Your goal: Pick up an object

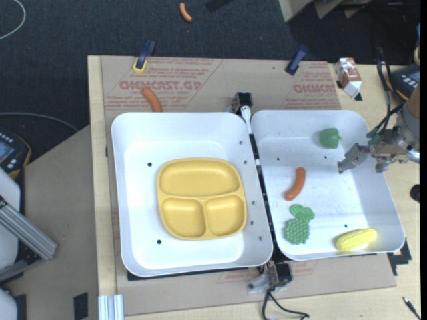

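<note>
The right bin (373, 199) holds a green pepper-like toy (328, 137) at the back, an orange sausage (295, 183) near its middle left, a green bumpy vegetable (299, 224) in front of that, and a yellow corn cob (355, 239) at the front right. My gripper (364, 164) hangs over the bin's right side, to the right of and slightly in front of the green toy. Its fingers are spread open with nothing between them.
A yellow three-compartment plate (200, 197) lies in the left bin (133, 179). On the cardboard behind it lies another orange sausage (153, 99). A small box (348, 77) sits at the bench's back right. Clamps (142, 57) hold the board's rear edge.
</note>
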`<state>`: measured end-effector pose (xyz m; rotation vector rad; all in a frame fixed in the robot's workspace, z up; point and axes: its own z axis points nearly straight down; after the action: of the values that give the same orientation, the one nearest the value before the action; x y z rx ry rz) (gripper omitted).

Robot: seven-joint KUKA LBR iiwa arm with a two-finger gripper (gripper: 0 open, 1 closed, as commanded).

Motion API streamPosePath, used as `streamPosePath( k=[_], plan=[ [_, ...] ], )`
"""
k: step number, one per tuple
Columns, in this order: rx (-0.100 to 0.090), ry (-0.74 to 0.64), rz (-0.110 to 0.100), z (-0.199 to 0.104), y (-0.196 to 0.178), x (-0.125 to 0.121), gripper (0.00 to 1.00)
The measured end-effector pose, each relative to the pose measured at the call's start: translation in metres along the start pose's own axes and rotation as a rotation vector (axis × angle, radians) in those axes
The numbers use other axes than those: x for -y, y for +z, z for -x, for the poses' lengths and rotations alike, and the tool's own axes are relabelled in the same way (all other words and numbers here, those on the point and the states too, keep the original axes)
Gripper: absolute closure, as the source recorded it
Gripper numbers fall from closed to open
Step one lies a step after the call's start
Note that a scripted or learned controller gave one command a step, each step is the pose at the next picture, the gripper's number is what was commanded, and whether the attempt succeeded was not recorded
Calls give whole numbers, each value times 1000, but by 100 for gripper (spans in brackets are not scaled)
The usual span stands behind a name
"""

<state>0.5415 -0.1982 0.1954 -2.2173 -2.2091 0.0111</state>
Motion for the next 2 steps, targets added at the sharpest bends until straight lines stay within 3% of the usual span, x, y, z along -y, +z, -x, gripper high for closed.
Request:
streamPosePath(
  k=[1,2],
  plan=[
    [3,-3,13,0,-7,-3,0],
    [0,-5,6,-9,52,-7,0]
  ],
)
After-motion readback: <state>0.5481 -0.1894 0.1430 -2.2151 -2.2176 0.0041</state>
